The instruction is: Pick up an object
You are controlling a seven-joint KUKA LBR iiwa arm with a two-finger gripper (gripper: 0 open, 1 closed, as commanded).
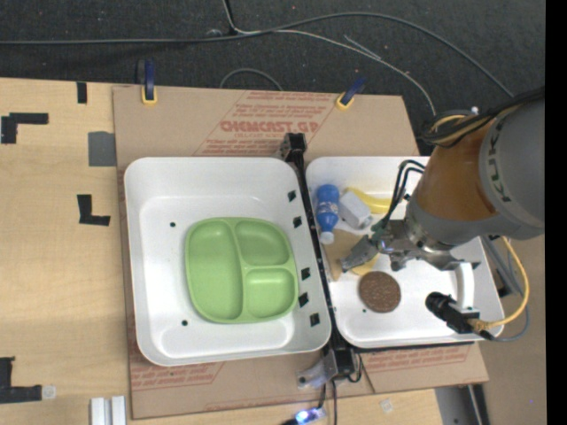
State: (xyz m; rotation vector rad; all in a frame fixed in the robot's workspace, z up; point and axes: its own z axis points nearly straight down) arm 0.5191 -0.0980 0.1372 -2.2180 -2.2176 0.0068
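The right bin (pixel 403 330) holds a small blue bottle (pixel 326 205) against its left wall. Beside the bottle lie a grey-white block (pixel 355 208) and a yellow object (pixel 376 199) partly under the arm. A flat brown disc (pixel 379 291) lies toward the front of this bin. My gripper (pixel 358 257) hangs low over the bin's middle left, just above and left of the disc and below the grey-white block. I see nothing held in it. The arm hides the bin's right half.
The left bin (pixel 151 193) holds a light green divided plate (pixel 239 269) in its middle. A black divider (pixel 310 255) runs between the two bins. Both bins rest on a cardboard sheet (pixel 257 118) on the wooden bench.
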